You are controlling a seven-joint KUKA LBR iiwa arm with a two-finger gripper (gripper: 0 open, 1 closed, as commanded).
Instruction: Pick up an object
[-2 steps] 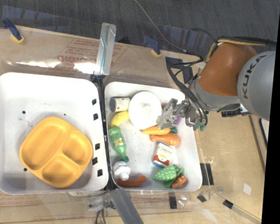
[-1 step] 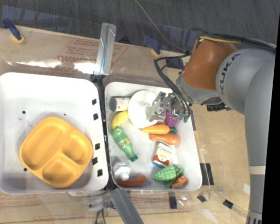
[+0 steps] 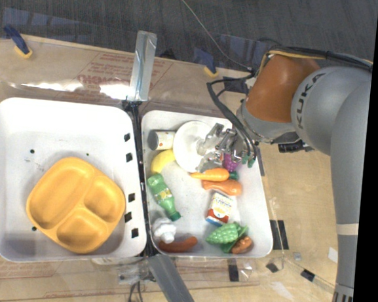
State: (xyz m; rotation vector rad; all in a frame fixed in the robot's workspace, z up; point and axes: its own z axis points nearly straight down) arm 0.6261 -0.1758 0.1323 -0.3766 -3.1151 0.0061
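Observation:
My gripper (image 3: 221,147) hangs over the upper middle of the right bin (image 3: 263,206), above a white plate (image 3: 188,144) and close to a purple grape bunch (image 3: 231,162). Just below it lies an orange carrot (image 3: 213,175). Further down are a small red and white carton (image 3: 220,208), a green bottle (image 3: 161,195), a yellow banana (image 3: 162,160), a brown sausage (image 3: 179,245) and a green leafy toy (image 3: 225,234). The metal wrist parts hide how the fingers stand. Nothing shows between them.
The left bin (image 3: 13,132) holds a yellow divided tray (image 3: 76,203). A grey can (image 3: 162,139) lies at the right bin's top left. The arm's orange band (image 3: 280,89) and grey link (image 3: 339,121) rise at the right. Black cables run behind.

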